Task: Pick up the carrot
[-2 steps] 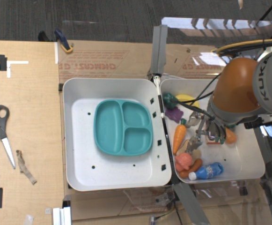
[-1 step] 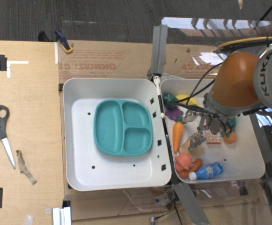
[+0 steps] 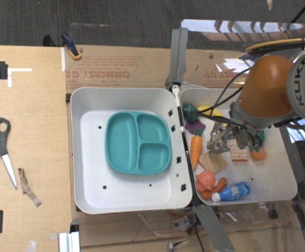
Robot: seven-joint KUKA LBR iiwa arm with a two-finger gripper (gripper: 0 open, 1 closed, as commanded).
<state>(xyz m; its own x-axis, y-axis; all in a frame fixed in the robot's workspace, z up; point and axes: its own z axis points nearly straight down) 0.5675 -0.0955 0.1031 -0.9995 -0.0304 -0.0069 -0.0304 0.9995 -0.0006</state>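
Setting: pale wood tabletop (image 3: 26, 140), two white bins side by side on printed cardboard, dark floor at 12 o'clock.

Tool (image 3: 230, 139): over the right bin (image 3: 278, 190), amid clutter; its opening and any hold cannot be told.

Carrot (image 3: 195, 150): at the tool's 9 o'clock, just beside it, lying along the bin's left wall, apparently unlifted.

Teal tray (image 3: 138, 142): centred in the left bin (image 3: 84, 156), likely a drop spot.

Scissors (image 3: 1, 148): far 9 o'clock.

Writing: "KU" on the arm (image 3: 270, 85); cardboard lettering mirrored, unclear.

carrot (image 3: 195, 150) upright-ish at right bin's (image 3: 278, 193) left wall | end effector (image 3: 227, 140) just right of it, above bin
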